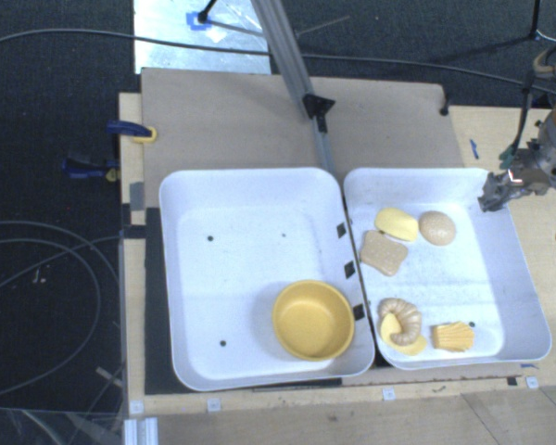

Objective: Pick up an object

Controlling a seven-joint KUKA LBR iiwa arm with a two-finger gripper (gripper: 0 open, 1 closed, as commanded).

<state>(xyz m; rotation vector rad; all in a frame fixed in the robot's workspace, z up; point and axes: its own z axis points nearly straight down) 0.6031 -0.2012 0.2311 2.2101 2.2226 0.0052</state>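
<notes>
Your candidates lie in the right bin (514, 276): a yellow piece (397, 223) touching a tan slice (384, 253), a beige roll (436, 228) just beside it, and nearer the front a curled pastry (401, 322) and a ridged yellow piece (453, 336). The gripper (497, 193) sits over that bin's far right rim, apart from them all; you cannot tell how its jaws stand. The left bin (213, 221) holds a yellow bowl (313, 319).

A single fixed camera hangs above the pale wooden bench (232, 119), looking down at a slant. It stands far enough off to take in both shallow white plastic bins (259, 188) whole, plus dark floor past the bench's far and left edges.
</notes>
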